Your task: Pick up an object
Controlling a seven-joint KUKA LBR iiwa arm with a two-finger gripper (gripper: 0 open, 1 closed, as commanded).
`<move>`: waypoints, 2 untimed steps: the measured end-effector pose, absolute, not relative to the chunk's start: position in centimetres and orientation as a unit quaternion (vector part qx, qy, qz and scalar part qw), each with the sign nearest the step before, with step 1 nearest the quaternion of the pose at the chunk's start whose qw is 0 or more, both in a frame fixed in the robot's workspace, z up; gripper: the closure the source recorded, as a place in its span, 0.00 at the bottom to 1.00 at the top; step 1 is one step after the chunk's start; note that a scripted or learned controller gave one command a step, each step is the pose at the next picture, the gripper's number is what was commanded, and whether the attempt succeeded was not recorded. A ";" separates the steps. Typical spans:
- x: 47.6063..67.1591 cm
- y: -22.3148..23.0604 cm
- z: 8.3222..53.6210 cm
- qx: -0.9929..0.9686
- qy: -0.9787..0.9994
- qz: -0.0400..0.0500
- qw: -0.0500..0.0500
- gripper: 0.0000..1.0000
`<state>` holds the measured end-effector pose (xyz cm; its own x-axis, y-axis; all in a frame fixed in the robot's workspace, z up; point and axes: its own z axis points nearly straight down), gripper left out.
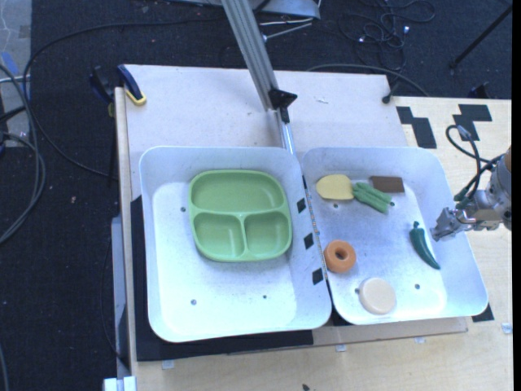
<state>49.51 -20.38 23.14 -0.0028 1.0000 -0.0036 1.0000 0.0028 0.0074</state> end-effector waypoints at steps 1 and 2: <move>49.6 -20.4 24.3 0.706 0.708 0.000 0.002 1.00; 51.4 -15.6 23.2 0.705 0.710 0.000 -0.001 1.00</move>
